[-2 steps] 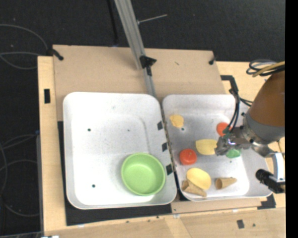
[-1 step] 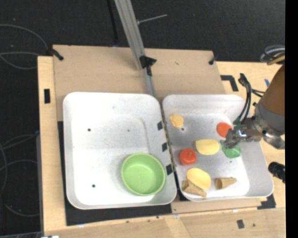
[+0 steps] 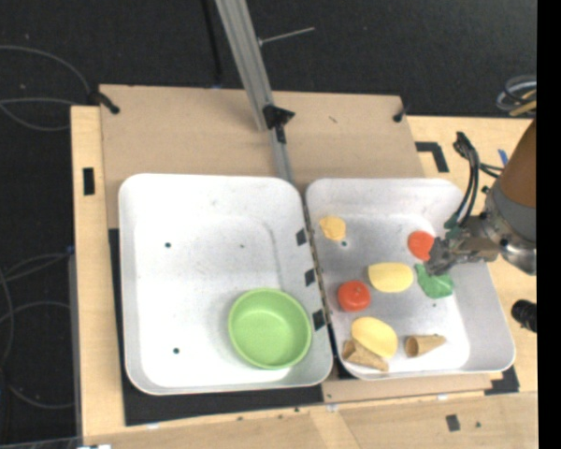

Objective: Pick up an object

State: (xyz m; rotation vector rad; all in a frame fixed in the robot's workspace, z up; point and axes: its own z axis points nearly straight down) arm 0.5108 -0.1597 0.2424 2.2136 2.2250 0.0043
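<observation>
My gripper [image 3: 439,262] reaches in from the right and hangs over the right bin [image 3: 393,199]. Its tip is right above a green object [image 3: 437,285] and just beside a red-orange piece [image 3: 420,244]. A yellow lemon-like object [image 3: 390,277] lies left of the gripper. Nearer the front are a red tomato-like piece [image 3: 354,296], a yellow rounded object [image 3: 375,336] and two cone-shaped pieces [image 3: 424,345]. A small yellow object [image 3: 333,228] sits at the bin's back left.
The left bin [image 3: 196,232] holds a green bowl [image 3: 269,328] at its front right corner. A metal pole [image 3: 248,50] slants up from between the bins at the back. Cables trail on the dark floor at left.
</observation>
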